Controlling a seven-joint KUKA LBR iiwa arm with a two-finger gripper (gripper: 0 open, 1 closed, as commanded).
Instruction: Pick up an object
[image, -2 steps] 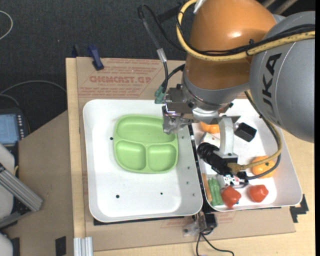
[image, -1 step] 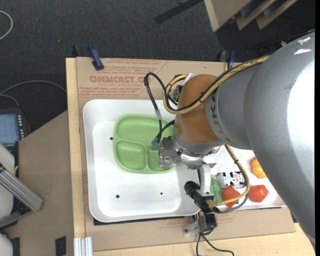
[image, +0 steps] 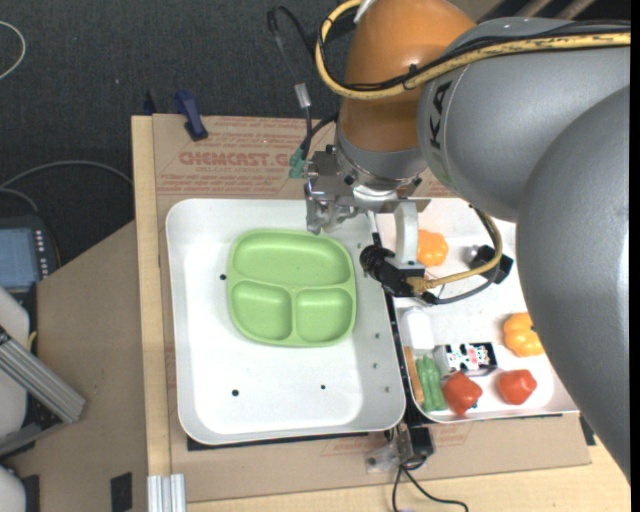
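Hovering at the far rim of the left bin (image: 190, 330), the gripper (image: 325, 205) sits just beyond the back edge of the green tray (image: 292, 288); whether it is spread or pressed together cannot be told from here, and nothing shows between its tips.

Step in hand: approach for a grasp. Advice: come down square onto the tray's back rim and pinch the thin lip, since the flat body offers no other purchase.

Item: green tray. Pale green plastic, rounded rectangle, three compartments, one long at the back and two smaller in front. Lies flat in the bin's far half, likely light and slippery.

Beside the tray, in the right bin (image: 560, 405): small orange, red and green pieces.
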